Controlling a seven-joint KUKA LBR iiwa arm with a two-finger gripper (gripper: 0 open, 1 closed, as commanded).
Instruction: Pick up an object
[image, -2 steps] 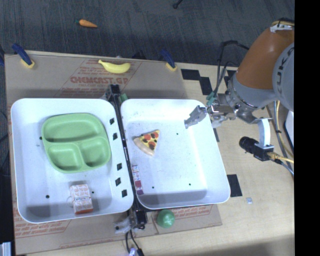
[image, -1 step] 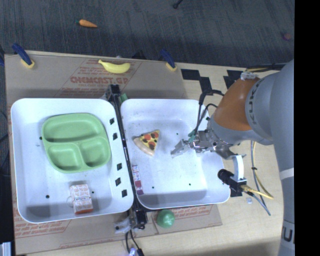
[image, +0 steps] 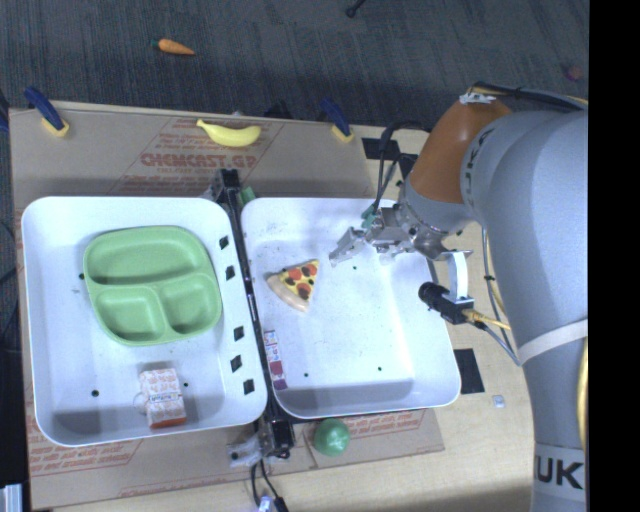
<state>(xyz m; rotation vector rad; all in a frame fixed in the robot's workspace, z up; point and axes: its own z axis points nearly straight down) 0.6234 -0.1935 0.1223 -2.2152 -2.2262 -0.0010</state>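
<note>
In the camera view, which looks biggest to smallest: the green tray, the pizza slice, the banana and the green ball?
1. green tray
2. banana and pizza slice: these two look alike, so I won't rank them.
3. green ball

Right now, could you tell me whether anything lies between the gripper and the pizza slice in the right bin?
Nothing visible does. The gripper hovers just right of the pizza slice, with bare white bin floor between them.

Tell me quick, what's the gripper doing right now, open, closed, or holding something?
Gripper: open, holding nothing, over the right white bin beside the toy pizza slice.
</note>
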